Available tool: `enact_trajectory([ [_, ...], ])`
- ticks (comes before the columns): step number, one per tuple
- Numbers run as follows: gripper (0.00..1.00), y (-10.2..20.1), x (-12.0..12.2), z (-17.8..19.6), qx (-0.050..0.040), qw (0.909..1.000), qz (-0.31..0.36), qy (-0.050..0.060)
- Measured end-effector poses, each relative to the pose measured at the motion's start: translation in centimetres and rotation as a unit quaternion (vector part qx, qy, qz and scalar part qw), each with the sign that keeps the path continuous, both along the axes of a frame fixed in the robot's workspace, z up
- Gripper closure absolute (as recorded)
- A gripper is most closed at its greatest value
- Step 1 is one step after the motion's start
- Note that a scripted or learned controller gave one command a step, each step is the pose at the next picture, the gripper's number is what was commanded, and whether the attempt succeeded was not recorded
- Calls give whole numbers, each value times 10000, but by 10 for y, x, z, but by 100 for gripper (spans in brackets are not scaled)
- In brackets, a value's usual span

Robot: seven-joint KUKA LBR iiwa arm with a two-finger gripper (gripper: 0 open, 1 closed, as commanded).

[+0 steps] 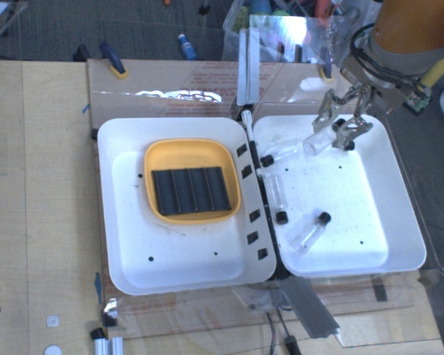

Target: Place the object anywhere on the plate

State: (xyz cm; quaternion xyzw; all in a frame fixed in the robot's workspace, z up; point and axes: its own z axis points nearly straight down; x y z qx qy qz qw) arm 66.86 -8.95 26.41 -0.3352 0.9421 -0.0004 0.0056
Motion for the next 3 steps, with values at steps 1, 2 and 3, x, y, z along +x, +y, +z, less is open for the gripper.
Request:
enact_trajectory([
  [1, 100, 15, -1, -10, -6, 9886, 1504, 26],
  [2, 100, 35, -1, -8, -13, 9733, 2297, 18],
  [3, 100, 29, -1, 11, -23, 9297, 3683, -2],
])
